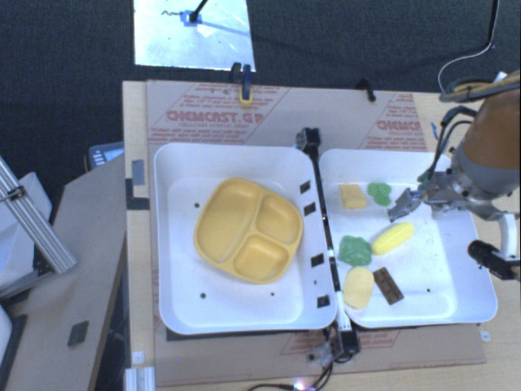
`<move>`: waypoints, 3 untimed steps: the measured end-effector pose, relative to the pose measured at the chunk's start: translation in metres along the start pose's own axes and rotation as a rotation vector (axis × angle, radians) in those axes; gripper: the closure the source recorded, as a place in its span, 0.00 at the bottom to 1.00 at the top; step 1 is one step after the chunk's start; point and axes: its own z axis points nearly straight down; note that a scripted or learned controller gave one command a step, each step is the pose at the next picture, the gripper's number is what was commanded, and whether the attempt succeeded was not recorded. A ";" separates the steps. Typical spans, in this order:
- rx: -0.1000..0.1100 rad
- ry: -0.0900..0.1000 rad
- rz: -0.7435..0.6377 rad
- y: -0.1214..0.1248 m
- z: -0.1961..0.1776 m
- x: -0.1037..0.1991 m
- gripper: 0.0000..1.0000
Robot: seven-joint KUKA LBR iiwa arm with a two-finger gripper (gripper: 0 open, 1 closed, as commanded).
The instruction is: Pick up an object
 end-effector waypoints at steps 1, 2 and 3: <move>0.004 -0.002 0.008 -0.048 0.028 -0.051 0.00; 0.004 0.001 0.003 -0.068 0.087 -0.055 0.00; -0.002 -0.002 0.001 -0.066 0.073 -0.055 1.00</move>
